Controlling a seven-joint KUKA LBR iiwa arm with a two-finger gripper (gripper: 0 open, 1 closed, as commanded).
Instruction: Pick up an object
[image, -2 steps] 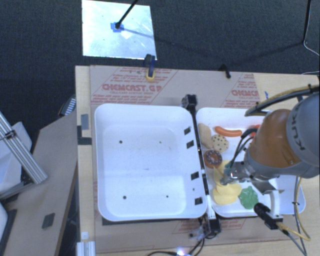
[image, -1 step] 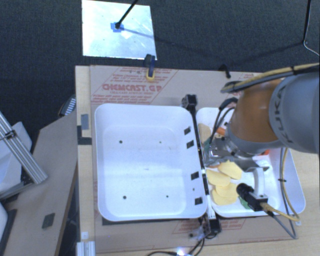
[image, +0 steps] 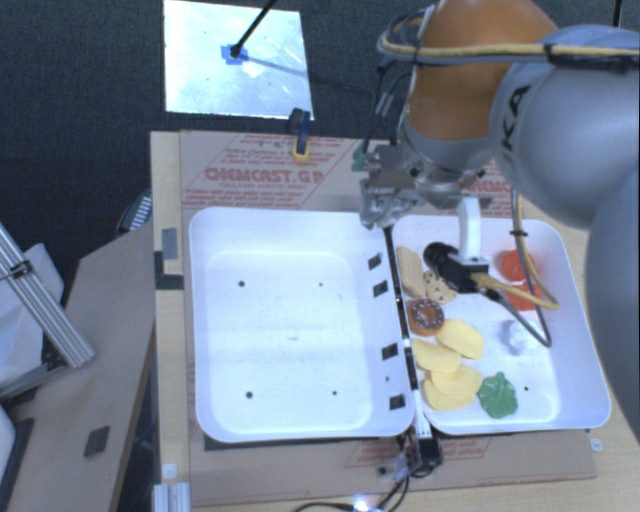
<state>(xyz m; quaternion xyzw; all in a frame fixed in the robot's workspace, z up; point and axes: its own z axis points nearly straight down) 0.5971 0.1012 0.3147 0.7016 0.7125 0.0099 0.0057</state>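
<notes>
the gripper is seen over the far end of the divide between the left bin and the right bin; whether it is open or closed cannot be told. a donut, yellow slices, a green piece and an orange piece are seen lying in the right bin.

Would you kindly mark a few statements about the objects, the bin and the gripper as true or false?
1. The green object lies in the right-hand bin. True.
2. The doughnut touches the green object. False: they lie apart, with yellow pieces between them.
3. Yellow pieces lie right beside the doughnut. True.
4. The gripper is directly over the green object. False: it hangs at that bin's far corner, well away from it.
</notes>
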